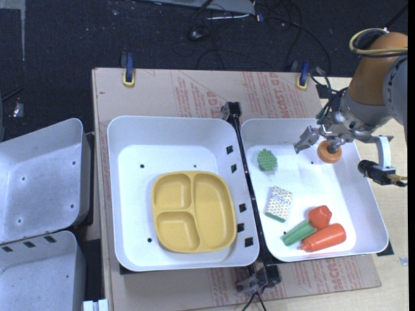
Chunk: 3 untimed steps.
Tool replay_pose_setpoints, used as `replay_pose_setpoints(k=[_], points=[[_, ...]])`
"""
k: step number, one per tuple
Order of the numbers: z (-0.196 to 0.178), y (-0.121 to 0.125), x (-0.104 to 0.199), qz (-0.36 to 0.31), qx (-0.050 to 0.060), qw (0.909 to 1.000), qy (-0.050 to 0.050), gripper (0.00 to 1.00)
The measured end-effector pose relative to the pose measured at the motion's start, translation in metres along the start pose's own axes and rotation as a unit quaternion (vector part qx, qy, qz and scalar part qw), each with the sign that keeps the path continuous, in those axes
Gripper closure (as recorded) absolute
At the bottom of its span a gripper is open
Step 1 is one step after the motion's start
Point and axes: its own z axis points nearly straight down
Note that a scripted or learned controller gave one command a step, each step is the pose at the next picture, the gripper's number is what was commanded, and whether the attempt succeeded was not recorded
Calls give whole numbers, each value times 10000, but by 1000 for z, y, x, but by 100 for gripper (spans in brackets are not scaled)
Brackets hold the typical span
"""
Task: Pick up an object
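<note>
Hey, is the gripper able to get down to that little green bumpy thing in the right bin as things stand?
Probably yes. The green bumpy object lies alone on the right bin's floor with open space around it, and the gripper hangs beside it with nothing between them.

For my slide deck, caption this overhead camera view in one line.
Gripper poised over right bin holding toy vegetables; yellow divided plate in left bin.

Bright, even overhead light, white bins (175, 131) near glare, soft faint shadows under the yellow tray (194, 210), dark floor (58, 24) speckled and grainy, focus fairly sharp, slight softness toward the corners
</note>
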Motion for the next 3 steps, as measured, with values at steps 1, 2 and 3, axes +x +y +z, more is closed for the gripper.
replay_pose_setpoints(k=[1,2,3], points=[[48,2,0,-3,-47,10000,-18,0],[32,5,-2,-10,-105,9999,-54,100],[-30,5,4,0,-63,10000,-15,100]])
